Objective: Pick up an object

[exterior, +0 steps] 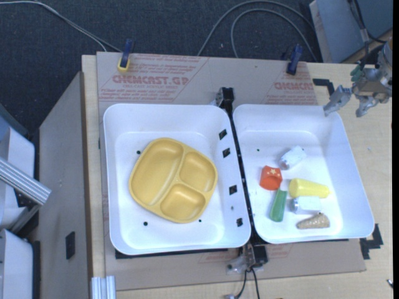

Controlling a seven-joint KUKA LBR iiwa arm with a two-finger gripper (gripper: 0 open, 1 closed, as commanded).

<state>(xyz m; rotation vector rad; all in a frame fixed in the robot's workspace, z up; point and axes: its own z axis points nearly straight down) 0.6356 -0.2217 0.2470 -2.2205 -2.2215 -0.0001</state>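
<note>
Five small objects lie in the right bin (pixel 349 167): a tan cone (pixel 313 221), green tube (pixel 278 205), yellow bottle (pixel 307 187), orange-red block (pixel 270 177), white piece (pixel 292 157). One yellow divided tray (pixel 173 179) occupies the left bin (pixel 115 167). Beyond, the pincer (pixel 351 101) hangs spread open, holding nothing.

The brown board (pixel 187 73) under the bins carries red print: "CHEMCAST GP" reads at far left, and again, fainter and partly unreadable, at far right near the blue clamp (pixel 293 60).

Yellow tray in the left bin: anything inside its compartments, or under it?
All three compartments of the yellow tray look bare. It lies flat on the left bin floor, and whatever is beneath it is covered from this camera.
</note>
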